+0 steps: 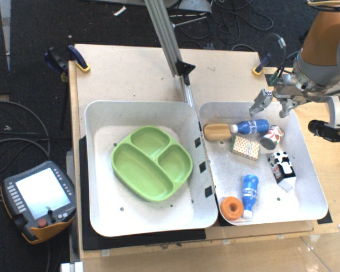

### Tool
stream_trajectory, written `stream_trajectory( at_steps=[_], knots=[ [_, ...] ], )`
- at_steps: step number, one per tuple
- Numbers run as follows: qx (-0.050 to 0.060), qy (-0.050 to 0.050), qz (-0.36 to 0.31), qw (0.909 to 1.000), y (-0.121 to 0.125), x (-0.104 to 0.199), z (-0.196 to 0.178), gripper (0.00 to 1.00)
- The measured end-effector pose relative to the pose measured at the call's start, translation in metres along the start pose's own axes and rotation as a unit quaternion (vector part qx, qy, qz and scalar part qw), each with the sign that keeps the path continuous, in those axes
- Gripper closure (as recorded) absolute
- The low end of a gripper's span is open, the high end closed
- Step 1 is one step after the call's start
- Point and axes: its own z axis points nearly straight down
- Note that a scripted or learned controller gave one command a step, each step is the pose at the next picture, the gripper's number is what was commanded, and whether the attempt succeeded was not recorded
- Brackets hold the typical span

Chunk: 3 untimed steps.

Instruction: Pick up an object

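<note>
arm (323, 38): cut off by right edge | teach pendant (37, 200): screen glare, unreadable | patterned box (245, 147): print too small

Both bins (102, 152) look like smooth matt white plastic. The green tray (152, 163) is satin plastic. Below the metal gripper (273, 104), the blue bottle (252, 127) looks glossy; lower still, the orange ring (233, 207) is matt. The bench (130, 72) looks like pale wood.

Grey arm with orange band reached in from the right, gripper (273, 105) hung over the right bin's far edge, fingers spread apart, nothing between them.
</note>
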Motion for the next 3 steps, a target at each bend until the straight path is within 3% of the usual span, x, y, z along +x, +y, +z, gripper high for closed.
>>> stream_trajectory(
  at_steps=[1, 3],
  knots=[
    [0.000, 0.000, 0.000, 1.0000, 0.000, 0.000, 0.000, 0.00],
    [0.003, 0.001, 0.001, 1.0000, -0.012, 0.002, 0.108, 0.00]
  ],
)
